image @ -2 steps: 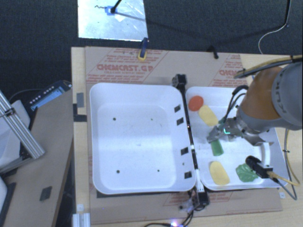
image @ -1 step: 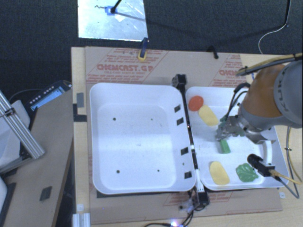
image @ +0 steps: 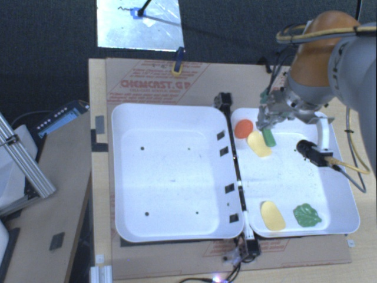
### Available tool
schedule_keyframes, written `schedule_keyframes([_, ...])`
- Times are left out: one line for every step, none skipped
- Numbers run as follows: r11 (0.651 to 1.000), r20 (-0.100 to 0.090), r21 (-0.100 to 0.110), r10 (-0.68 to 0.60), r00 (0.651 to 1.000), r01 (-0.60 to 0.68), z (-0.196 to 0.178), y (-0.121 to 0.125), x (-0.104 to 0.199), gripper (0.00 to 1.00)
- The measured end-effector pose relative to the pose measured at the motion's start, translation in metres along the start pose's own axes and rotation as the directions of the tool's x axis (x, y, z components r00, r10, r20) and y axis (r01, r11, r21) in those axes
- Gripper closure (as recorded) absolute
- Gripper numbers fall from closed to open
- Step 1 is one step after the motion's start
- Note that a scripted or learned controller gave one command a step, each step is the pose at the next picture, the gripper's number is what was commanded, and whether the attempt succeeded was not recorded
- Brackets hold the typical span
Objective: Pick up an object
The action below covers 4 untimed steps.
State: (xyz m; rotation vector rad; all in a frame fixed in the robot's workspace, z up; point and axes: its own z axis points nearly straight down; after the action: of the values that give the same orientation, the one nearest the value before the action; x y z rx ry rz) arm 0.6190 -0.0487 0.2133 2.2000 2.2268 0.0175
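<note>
Tool point(image: 266, 121) hangs over the far left corner of the right bin point(image: 294, 181). The arm point(image: 353, 69) reaches in from the right w/ its orange band point(image: 321, 43) above the wrist. Can't tell if the tool is wide or narrow, as its tip is too small & cluttered to read.

Small green piece point(image: 268, 138) sits right under the tool tip, touching or nearly so; can't tell if it's gripped. It lies against the right edge of a pale yellow piece point(image: 258, 145). Orange round piece point(image: 244, 128) is just left of the tool, near the divider btwn bins & just beside the yellow one.

At the near edge of the same bin are a yellow oval point(image: 273, 215) & a green leafy lump point(image: 307, 215), side by side, not touching, well apart from the tool. Left bin point(image: 171, 170) sits alongside on the desk point(image: 153, 82).
</note>
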Motion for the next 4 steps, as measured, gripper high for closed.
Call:
schedule_keyframes([1.000,-0.002,0.021,0.010,1.000,-0.010,0.030,-0.062,0.022,1.00])
schedule_keyframes([1.000,-0.004,0.001,-0.001,1.000,0.001,-0.101,-0.035,0.107,1.00])
schedule_keyframes([0.999,0.000,0.032,0.013,1.000,-0.013,0.035,-0.113,0.093,1.00])
schedule_keyframes([1.000,-0.003,-0.006,0.005,1.000,-0.005,-0.180,-0.061,0.110,1.00])
